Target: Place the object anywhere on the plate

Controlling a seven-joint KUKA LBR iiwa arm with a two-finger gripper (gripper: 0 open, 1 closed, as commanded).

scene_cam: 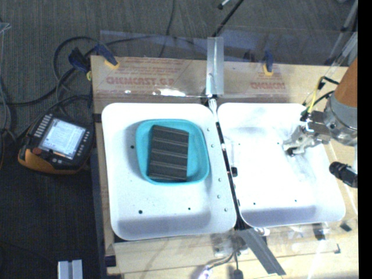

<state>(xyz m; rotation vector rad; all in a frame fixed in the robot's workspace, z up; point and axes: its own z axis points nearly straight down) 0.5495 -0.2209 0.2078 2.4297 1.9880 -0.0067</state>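
The tool [295, 145] hangs over the right bin [273, 208], near that bin's far right corner, on the end of the grey arm [343, 118] that comes in from the right. Its metal fingertips point down and to the left, close above the bin's white floor. Whether the fingertips are apart or together cannot be told from this view, and nothing can be seen between them. A yellow cable [315, 95] runs along the arm just above the wrist, and a strip of the orange band [351, 89] shows at the frame's right edge.

The right bin is 1 of 2 shallow white bins that sit side by side on the wooden counter [168, 80]. In the left bin [163, 214] lies a teal plate [197, 141], roughly square with rounded corners, toward the far half of the bin. On the plate rests the object [168, 153], a dark grey ribbed block with 4 raised bands across its top. It lies flat near the plate's middle, well apart from the tool.

A metal post [215, 68] stands at the far edge between the 2 bins. A clamp [107, 57] grips the counter's far left corner and another clamp [267, 65] sits along the far edge on the right. On the dark carpeted floor to the left rests an orange-cased teach pendant [55, 141] with a lit screen, with black cables [64, 74] looping near it.
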